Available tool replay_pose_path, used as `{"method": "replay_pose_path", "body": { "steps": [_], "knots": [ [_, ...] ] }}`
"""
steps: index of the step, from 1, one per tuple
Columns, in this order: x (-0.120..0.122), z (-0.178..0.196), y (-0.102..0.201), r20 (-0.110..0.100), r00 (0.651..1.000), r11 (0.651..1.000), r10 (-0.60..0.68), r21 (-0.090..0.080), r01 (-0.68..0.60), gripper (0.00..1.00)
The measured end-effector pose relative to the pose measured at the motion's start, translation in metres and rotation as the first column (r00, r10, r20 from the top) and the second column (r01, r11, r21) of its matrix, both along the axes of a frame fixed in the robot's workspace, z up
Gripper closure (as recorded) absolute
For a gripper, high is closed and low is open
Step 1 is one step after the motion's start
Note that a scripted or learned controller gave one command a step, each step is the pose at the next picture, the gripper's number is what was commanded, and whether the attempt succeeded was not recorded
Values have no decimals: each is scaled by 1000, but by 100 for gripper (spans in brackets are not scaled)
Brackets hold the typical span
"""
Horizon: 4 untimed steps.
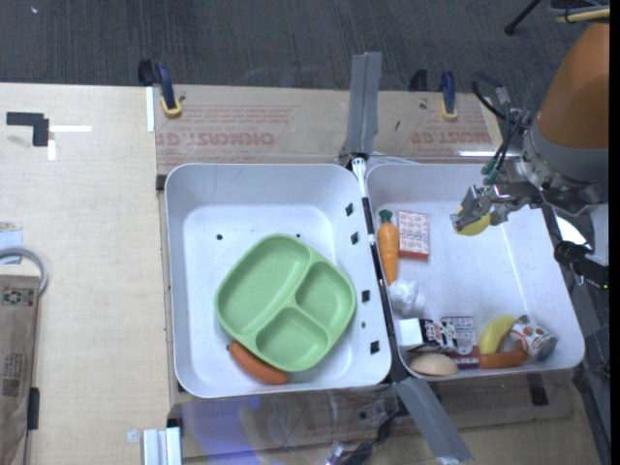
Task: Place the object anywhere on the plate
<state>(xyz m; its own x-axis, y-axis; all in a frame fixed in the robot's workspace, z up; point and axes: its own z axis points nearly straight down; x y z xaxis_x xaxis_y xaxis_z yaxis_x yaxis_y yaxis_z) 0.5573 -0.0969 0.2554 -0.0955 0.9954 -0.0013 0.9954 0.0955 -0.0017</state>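
Note:
A green three-compartment plate lies in the left bin, tilted up slightly over an orange sausage at its near edge. My gripper hangs over the back of the right bin, shut on a small yellow object that shows between and just below its fingers. The object is held above the bin floor, well to the right of the plate.
The right bin holds a carrot, a pink-and-white box, a crumpled white item, a small carton, a banana, a bread roll, a red sausage and a can. A divider separates the bins.

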Motion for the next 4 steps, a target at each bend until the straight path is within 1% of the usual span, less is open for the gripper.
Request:
{"method": "replay_pose_path", "body": {
  "steps": [1, 2, 3, 4],
  "knots": [
    [-29, -25, 20, -3, 998, 998, -70, 0, 70, 100],
    [-23, -22, 55, -1, 947, 947, -322, 0, 322, 100],
    [-21, -6, 114, -1, 980, 980, -200, -1, 200, 100],
    [-36, -65, 166, -3, 995, 995, -103, -1, 103, 100]
  ]
}}
